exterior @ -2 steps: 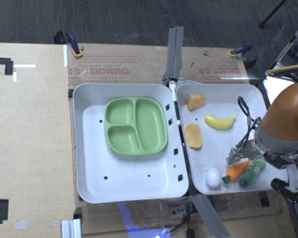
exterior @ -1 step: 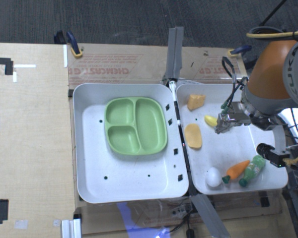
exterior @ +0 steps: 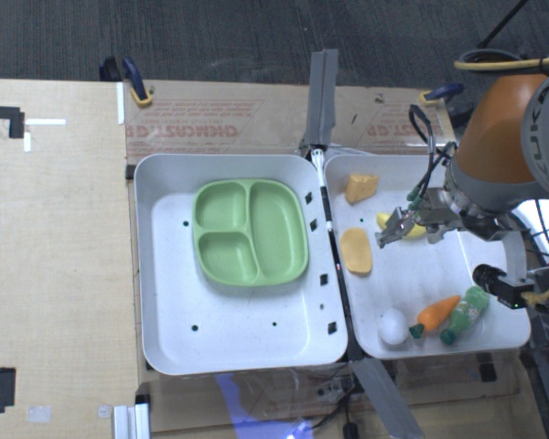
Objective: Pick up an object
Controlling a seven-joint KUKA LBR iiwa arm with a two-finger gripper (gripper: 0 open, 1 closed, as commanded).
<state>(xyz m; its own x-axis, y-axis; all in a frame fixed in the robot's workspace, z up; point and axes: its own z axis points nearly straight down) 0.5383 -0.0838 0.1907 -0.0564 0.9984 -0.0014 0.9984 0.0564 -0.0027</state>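
Note:
My gripper (exterior: pixel 391 231) hangs over the middle of the right bin (exterior: pixel 494 341), reaching in from the right. A small yellow object (exterior: pixel 385 219) lies right at the gripper, partly hidden by it; I cannot tell whether it is touched. An oval tan piece (exterior: pixel 356 251) lies just left of the gripper. A yellow-orange wedge (exterior: pixel 361 187) sits at the bin's back left. Near the front edge lie a white ball (exterior: pixel 392 326), an orange carrot (exterior: pixel 436 315) and a green bottle (exterior: pixel 466 312).
The left bin (exterior: pixel 165 318) holds a green divided plate (exterior: pixel 251 232). A raised divider (exterior: pixel 329 245) with black clips runs between the bins. The grey arm with its orange band (exterior: pixel 499 140) stands over the right bin's right side.

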